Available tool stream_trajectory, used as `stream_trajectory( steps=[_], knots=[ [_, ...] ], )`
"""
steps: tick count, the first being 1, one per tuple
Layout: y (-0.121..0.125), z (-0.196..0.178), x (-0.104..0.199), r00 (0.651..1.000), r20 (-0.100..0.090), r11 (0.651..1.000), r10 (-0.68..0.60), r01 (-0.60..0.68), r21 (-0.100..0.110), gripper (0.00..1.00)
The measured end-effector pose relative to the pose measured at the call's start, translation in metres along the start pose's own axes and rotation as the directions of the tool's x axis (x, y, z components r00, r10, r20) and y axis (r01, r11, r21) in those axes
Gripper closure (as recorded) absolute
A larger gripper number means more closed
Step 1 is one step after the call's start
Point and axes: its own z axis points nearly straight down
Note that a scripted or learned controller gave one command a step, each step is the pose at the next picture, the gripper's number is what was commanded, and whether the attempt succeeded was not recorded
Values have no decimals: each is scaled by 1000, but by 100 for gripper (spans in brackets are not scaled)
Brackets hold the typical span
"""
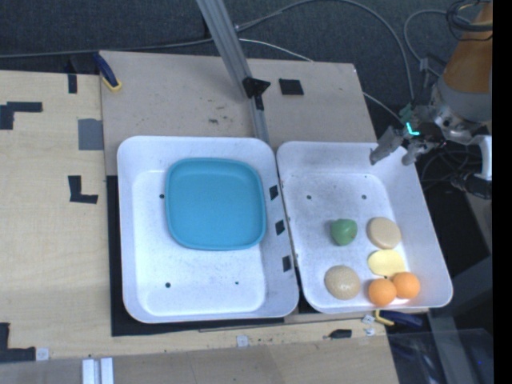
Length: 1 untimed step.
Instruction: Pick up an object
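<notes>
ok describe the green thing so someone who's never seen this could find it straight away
Start at the right-hand white bin, the one without the blue plate. A cluster of small rounded items sits toward its near right corner. The green ball is at the cluster's upper left, the only green piece among beige, yellow and orange ones.

The right bin (320, 174) has lots of bare floor at its far end and along its left side. Its near right corner is crowded: a green ball (344, 231), two tan lumps (385, 232) (342, 282), a yellow piece (387, 262) and two orange balls (382, 292) (406, 285) sit close together. In the left bin (136, 214), a blue plate (215, 203) fills the far half; the near half is bare.
</notes>
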Motion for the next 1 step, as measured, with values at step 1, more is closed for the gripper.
stream_trajectory(
  steps=[1],
  knots=[
    [0, 0, 0, 1000, 0, 1000, 0, 0, 0, 0]
  ],
)
